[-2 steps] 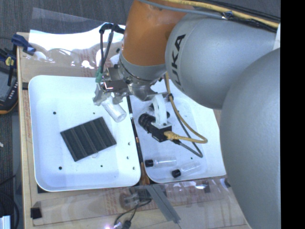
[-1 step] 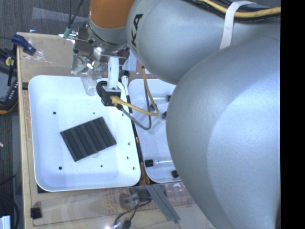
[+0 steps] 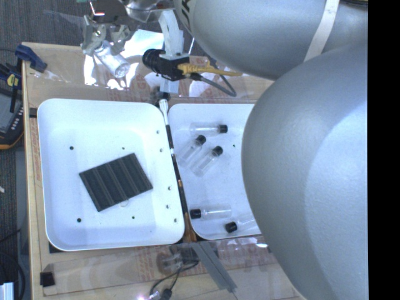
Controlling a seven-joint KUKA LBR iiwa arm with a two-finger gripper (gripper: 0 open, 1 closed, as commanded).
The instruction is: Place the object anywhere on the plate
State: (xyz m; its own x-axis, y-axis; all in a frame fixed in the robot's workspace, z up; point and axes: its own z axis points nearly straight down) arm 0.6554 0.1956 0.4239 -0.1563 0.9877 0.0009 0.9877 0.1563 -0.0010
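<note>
The grey arm (image 3: pixel 300 136) fills the right side, covering much of the right bin (image 3: pixel 187 167). Its pincer (image 3: pixel 109 58) sits at the top left, above the far edge of the desk (image 3: pixel 94 274); whether it is apart or together cannot be told. Several clear vials with black caps (image 3: pixel 209 157) lie in the right bin. The dark ribbed plate (image 3: pixel 115 181) lies flat in the left bin (image 3: pixel 56 124).

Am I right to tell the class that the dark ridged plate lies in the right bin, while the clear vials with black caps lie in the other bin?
Not quite. The camera view shows the dark ridged plate lying in the left bin, not the right one. The clear vials with black caps lie in the other bin, the right bin, as you said.
</note>
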